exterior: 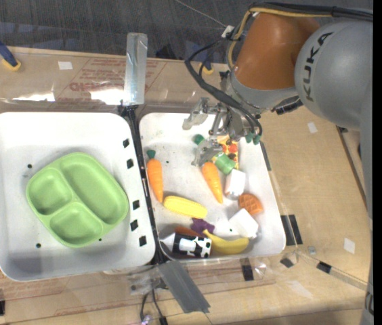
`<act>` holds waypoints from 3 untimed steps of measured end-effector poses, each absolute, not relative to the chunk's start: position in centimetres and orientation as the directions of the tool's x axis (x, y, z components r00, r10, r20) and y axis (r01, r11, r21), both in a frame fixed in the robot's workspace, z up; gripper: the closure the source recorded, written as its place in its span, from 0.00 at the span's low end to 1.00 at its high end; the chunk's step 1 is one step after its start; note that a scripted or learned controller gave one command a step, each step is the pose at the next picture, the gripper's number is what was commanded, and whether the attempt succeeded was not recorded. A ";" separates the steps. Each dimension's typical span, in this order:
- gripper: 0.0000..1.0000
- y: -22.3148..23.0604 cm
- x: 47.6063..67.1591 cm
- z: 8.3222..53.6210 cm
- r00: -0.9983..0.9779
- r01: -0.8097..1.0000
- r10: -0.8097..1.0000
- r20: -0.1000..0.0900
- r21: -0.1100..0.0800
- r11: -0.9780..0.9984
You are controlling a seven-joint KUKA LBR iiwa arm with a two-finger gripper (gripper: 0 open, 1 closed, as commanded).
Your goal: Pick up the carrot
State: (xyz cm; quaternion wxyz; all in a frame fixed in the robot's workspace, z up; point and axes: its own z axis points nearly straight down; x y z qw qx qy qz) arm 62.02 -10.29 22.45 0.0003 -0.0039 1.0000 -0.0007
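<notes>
The carrot is not picked up yet, so the step in hand looks like the reach down to it. Two carrots are seen in the right bin (267, 181). One carrot (212, 181) lies in the middle of that bin, just below the tool (219, 138), with its green top close to the metal parts. The other carrot (154, 178) lies by the bin's left wall, well apart from the tool. Nothing is seen held by the tool, and it cannot be told if the tool is apart or together, because its tip is lost in a jumble of wires, metal bits and small toys. For the next move, the tool likely needs to be lined up over the middle carrot and brought down across its thin body, not along it. Care may be needed, as a white block (236, 181) is touching that carrot's side and a yellow corn (185, 206) lies near its tip. A banana (230, 244) and a black and white toy (192, 246) are crowded at the bottom of the bin. The small toys under the tool are too mixed up to be named. A green plate (76, 198) is set in the left bin (1, 249)
</notes>
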 end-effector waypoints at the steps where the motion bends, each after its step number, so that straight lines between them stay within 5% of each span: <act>1: 0.00 -16.6 60.2 9.3 -0.999 -0.041 -0.041 0.012 0.003 0.999; 2: 1.00 -16.4 60.8 11.1 -0.999 -0.049 -0.049 -0.003 -0.001 0.999; 3: 1.00 -14.7 63.6 21.9 -0.998 -0.061 -0.061 -0.016 -0.004 0.998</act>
